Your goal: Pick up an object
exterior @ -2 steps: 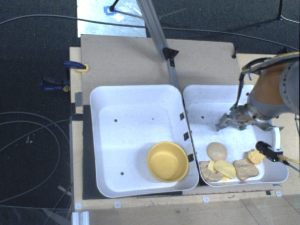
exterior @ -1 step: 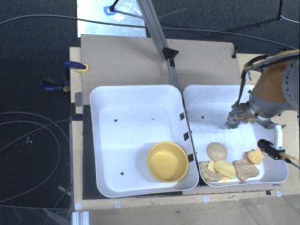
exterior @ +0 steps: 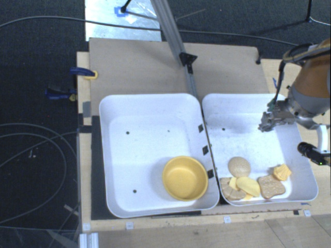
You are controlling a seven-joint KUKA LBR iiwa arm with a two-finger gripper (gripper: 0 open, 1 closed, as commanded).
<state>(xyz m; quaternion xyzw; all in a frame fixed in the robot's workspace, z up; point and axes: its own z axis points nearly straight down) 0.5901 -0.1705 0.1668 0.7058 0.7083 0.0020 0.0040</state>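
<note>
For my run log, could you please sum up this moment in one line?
gripper: above right bin, nothing seen held | food pieces: right bin, near edge | yellow bowl: left bin

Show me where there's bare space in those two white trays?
Left bin: open everywhere except the yellow bowl at its near right corner. Right bin: bare in the far half, beside the gripper; crowded along the near edge with food pieces.

Hand [exterior: 266,122] above right bin [exterior: 305,154], well apart from yellow bowl [exterior: 185,177].
</note>
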